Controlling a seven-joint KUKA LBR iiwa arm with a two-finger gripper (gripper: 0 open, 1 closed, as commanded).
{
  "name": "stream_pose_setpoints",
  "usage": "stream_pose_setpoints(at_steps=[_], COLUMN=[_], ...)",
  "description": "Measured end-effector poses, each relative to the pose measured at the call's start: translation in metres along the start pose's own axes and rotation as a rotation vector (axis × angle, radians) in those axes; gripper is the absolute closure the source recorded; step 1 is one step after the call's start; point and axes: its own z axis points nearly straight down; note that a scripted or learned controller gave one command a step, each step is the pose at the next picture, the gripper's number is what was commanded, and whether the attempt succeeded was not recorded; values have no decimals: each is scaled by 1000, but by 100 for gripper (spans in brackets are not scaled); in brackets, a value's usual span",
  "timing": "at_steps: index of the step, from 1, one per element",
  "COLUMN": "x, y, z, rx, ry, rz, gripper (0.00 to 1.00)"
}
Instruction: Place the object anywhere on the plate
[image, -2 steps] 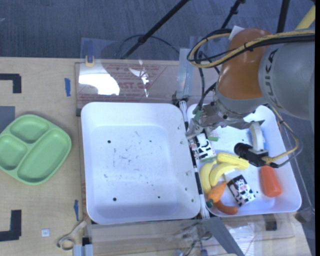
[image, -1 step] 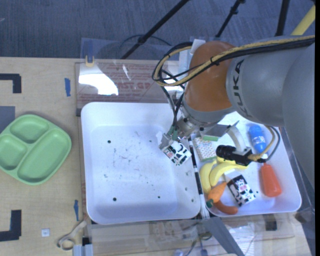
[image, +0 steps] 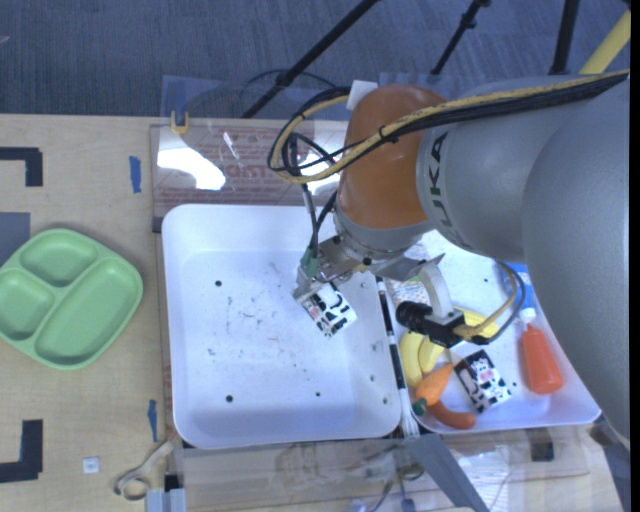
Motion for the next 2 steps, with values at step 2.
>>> stream_pose_setpoints(at_steps=[2], x=[91], y=[-7], z=[74], rx=[6], ry=[1], rz=[405], gripper=[0])
